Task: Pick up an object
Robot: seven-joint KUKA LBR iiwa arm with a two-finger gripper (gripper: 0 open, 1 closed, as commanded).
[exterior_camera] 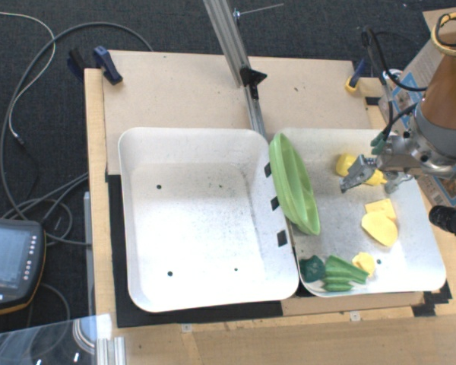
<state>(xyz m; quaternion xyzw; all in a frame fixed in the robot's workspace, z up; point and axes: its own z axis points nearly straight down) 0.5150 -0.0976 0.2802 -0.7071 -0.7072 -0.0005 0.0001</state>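
My gripper (371, 181) hangs over the back of the right bin (410, 280), below the grey wrist with its orange band. Its fingers (355, 179) stand apart, so it is open. A small yellow piece (376, 179) shows in the gap between them; I cannot tell whether they touch it. Another yellow piece (346, 163) lies just left of the gripper. Two yellow wedges (381, 229) lie nearer the front, and a small yellow bit (363, 262) sits by the front rim. A green bean-like toy (343, 273) and a dark green lump (313, 267) rest at the front left corner.
A long light-green dish (293, 182) leans on the rims between the two bins. The left bin (137, 226) is white with dark specks. A metal pole (229, 33) slants over the bench at the back. Clamps sit at the bench's back corners.
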